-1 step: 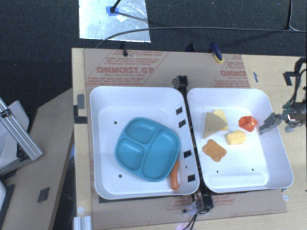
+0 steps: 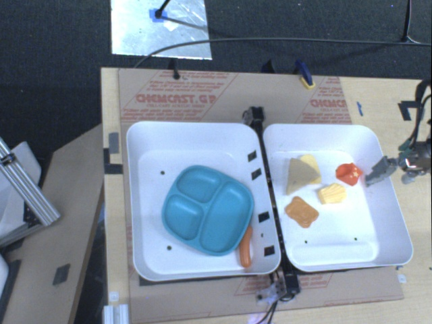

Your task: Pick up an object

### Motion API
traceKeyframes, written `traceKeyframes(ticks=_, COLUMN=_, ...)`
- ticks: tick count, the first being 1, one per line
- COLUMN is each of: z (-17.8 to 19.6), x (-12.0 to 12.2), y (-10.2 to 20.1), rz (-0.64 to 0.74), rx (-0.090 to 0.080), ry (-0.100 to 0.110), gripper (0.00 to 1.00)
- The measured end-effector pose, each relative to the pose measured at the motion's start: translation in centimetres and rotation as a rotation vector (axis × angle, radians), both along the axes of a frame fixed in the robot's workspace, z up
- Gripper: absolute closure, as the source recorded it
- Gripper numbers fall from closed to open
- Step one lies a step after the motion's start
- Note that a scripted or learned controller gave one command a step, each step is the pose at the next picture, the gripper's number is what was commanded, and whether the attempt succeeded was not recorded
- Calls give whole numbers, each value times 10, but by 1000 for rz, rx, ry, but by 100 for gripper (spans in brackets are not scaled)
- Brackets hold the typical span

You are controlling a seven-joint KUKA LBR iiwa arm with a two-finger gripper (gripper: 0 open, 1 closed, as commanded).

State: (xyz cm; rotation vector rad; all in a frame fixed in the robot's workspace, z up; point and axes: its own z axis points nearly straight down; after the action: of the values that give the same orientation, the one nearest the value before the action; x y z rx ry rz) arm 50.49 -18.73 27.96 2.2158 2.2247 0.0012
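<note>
You are looking down on 2 shallow white bins sitting side by side on a cardboard-covered bench (image 2: 175, 90). The left bin (image 2: 145, 140) is holding a blue divided plate (image 2: 208, 210) with 3 compartments, lying roughly central. An orange sausage-shaped piece (image 2: 246, 247) is lying just beside the plate's lower right edge, close to the bin's right wall.

The right bin (image 2: 337, 255) is carrying 4 small items grouped in its upper half. A pale yellow wedge (image 2: 302, 173) is sitting uppermost and leftmost. A red piece (image 2: 349, 174) is lying to its right, near the bin's right wall. A small yellow piece (image 2: 332, 194) is resting just below the red piece, and an orange-brown piece (image 2: 301, 212) is lying lowest, below the wedge. The 4 items are near one another, though you cannot tell whether any are touching.

The gripper (image 2: 375, 171) is reaching in from the right edge, hanging over the right rim of the right bin, just beside the red piece. Nothing is showing between its fingers. The view is too small and blurred to show how the jaws are standing, so you cannot tell whether they are spread or pressed together.

A silver sheet (image 2: 135, 19) is lying on the dark floor beyond the bench.
</note>
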Motion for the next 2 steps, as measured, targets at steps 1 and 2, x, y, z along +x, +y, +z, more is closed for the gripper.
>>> traceKeyframes(ticks=1, z=-57, x=9, y=4, rz=-2, rx=1, ry=3, gripper=0)
traceKeyframes(ticks=2, z=-112, x=12, y=-5, rz=-3, rx=1, ry=4, gripper=0)
